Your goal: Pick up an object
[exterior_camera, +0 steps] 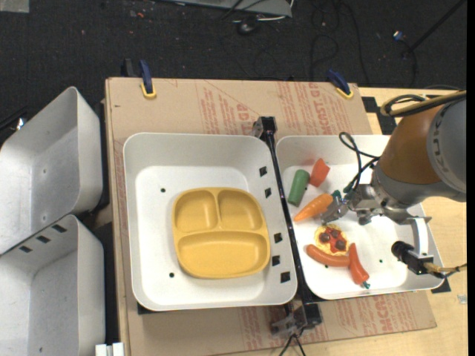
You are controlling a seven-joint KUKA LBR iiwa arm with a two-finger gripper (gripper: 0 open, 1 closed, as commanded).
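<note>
R bin (pixel 415 279): gripper (pixel 335 205) low at ctr, fingers' state can't tell. Carrot (pixel 312 207) touching tip, at its 9 o'clock. Green cylinder (pixel 297 186) at 10, orange-red piece (pixel 319 172) at 11. Pizza slice (pixel 332 238), sausage (pixel 326 256), red chili (pixel 358 265) at 6. L bin (pixel 141 162): yellow divided plate (pixel 220 232), ctr.

I work in a robot lab. My brown cardboard-topped bench (pixel 223 102) holds two shallow white plastic bins (pixel 148 162), loose black cables (pixel 326 43) trail across the dark floor (pixel 67 35) behind.
</note>
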